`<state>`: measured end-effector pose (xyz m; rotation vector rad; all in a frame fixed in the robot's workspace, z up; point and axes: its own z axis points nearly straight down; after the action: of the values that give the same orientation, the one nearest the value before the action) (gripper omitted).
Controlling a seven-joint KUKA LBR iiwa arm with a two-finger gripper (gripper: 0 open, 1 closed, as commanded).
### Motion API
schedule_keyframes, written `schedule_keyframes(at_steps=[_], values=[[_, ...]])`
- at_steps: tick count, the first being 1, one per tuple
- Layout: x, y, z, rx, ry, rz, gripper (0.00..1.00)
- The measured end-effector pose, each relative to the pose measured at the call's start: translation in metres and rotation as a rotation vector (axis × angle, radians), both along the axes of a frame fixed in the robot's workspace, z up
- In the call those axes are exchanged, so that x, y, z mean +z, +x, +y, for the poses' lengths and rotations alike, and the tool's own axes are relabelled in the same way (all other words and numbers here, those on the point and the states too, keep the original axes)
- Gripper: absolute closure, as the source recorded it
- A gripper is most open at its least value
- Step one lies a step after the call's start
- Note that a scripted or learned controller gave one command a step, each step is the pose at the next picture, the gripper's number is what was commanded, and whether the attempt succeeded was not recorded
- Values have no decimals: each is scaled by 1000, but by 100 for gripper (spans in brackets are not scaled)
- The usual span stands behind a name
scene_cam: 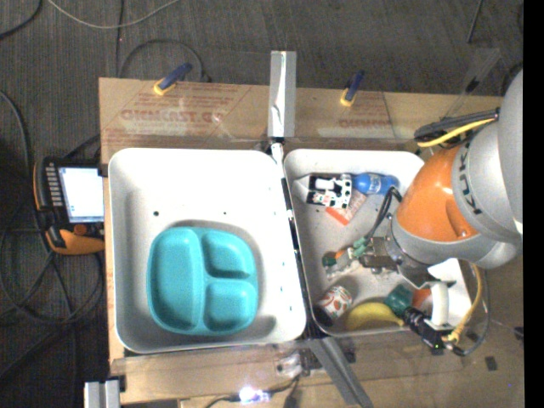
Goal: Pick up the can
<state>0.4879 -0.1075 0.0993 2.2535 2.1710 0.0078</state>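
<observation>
At the near edge of the right bin [299, 228], a yellow banana [372, 315] lay against the front wall, with the can [335, 301], red and white and tipped on its side, just to its left. A teal object [399, 297] sat just beside the banana's right end, partly under the arm. Above these, the gripper [342, 257] hung over the middle of the bin floor, pointing left, apart from the can and nearer the bin's centre; whether it was clenched or released could not be told from this angle. The grey arm [476, 202] with its orange band reached in from the right. Farther back, a blue bottle [372, 182] lay by a black-and-white carton [330, 191]. The left bin [127, 228] held a turquoise divided plate [204, 280].
</observation>
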Motion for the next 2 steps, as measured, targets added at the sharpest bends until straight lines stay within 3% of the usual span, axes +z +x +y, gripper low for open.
schedule_keyframes(at_steps=[1, 2], values=[[-9, -1, 5, 260, -6, 3, 0], [1, 0, 6, 262, -4, 0, 100]])
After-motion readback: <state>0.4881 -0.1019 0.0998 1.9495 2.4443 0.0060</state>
